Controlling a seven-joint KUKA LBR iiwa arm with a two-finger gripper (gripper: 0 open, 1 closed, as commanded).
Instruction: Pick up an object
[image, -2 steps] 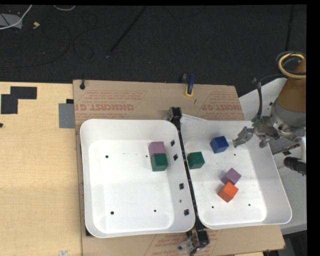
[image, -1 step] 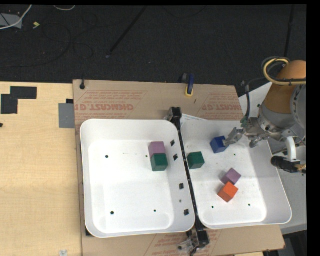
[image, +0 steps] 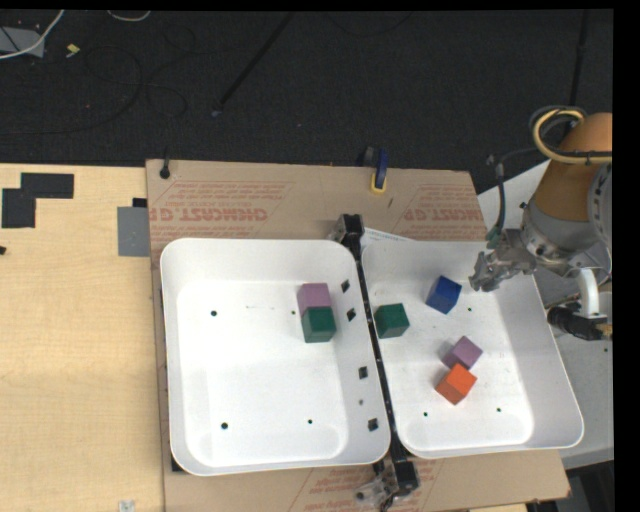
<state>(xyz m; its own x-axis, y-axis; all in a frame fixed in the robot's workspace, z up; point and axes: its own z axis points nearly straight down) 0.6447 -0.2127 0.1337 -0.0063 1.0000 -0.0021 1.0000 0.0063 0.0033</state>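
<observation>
Below, white bins (image: 200, 440) on cardboard (image: 250, 205)

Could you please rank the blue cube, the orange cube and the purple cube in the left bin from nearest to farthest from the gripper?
From the gripper:
1. Blue cube, right bin, just left of the gripper.
2. Orange cube, right bin, toward its front.
3. Purple cube, left bin, across the divider, touching a green cube.

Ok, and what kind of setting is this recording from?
Most likely a robotics lab bench for pick-up trials. Two shallow white bins, left and right, sit on cardboard, holding small coloured blocks such as the blue one. The gripper reaches in, and loose cables trail behind.
</observation>
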